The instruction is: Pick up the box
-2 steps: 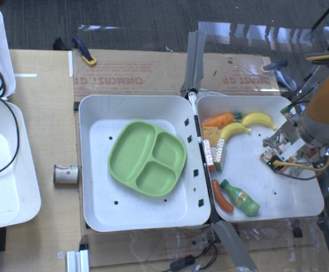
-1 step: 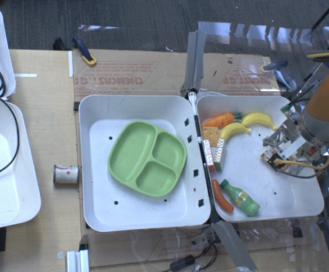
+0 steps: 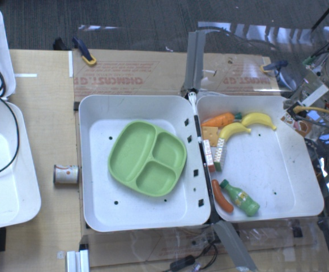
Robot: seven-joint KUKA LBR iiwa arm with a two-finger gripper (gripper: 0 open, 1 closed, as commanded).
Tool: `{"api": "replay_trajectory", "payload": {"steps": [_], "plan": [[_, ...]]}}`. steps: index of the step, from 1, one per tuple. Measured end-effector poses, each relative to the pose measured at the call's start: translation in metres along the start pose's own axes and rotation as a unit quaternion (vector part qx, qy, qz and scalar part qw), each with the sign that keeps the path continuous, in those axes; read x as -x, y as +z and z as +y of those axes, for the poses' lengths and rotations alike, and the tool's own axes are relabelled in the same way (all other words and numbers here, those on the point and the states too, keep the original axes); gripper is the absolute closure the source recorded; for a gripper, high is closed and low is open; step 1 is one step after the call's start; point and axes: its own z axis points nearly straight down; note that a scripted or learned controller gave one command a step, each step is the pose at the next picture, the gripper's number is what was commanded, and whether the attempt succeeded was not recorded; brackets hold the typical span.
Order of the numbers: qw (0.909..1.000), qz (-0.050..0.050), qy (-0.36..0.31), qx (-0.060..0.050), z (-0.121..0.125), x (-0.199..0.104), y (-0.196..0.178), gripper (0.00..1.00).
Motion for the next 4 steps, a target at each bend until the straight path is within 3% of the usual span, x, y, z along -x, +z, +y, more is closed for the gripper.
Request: {"api": "replay_trajectory", "payload": {"steps": [1, 2, 3, 4], "plan": [[0.9994, -0.001, -0.036, -0.002, -0.04, -0.005, 0.05, 1.0], [0.9994, -0.001, -0.036, -0.001, -0.04, -0.005, 0.05, 0.0], [0.9994, 0.003, -0.035, 0.001, -0.092, 0.003, 0.131, 0.0], [0.9999, 0.003, -0.01, 0.002, -0.068, -0.036, 0.131, 0.0]]}}
